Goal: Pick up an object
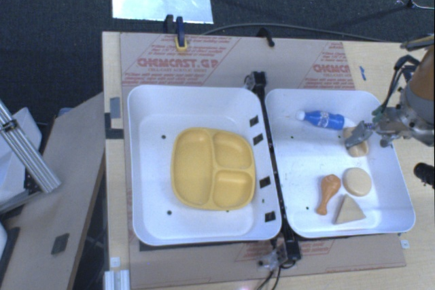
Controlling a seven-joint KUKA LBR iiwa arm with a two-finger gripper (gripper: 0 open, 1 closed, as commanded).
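**Inspector:** Bench surface first: plywood board over dark carpet, two shallow white bins side by side. Left bin (146, 146) carries a yellow divided plate (213, 168). Right bin (299, 217) carries the loose items.

**Clerk:** Contents of the right bin?

**Inspector:** A blue bottle (324, 119) near the far wall, a toy drumstick (327, 192), a round cream disc (357, 181) just beside it, a pale wedge (349, 211) at the near wall, and a small tan piece (357, 147) near the right wall.

**Clerk:** Gripper position?

**Inspector:** The gripper (355, 136) sits low at the bin's right side, directly over the tan piece. Whether the fingers are apart or together cannot be told; they merge with the object beneath.

**Clerk:** The deciding relation?

**Inspector:** In my judgement, the tan piece lies right under the tips, possibly touching; too small and too covered to give its long axis. The bottle is the next nearest item, just left of the tips, its long axis running left to right across the bin, white cap pointing toward the centre divider, base toward the gripper.

**Clerk:** Anything held?

**Inspector:** Nothing confirmed between the fingers.
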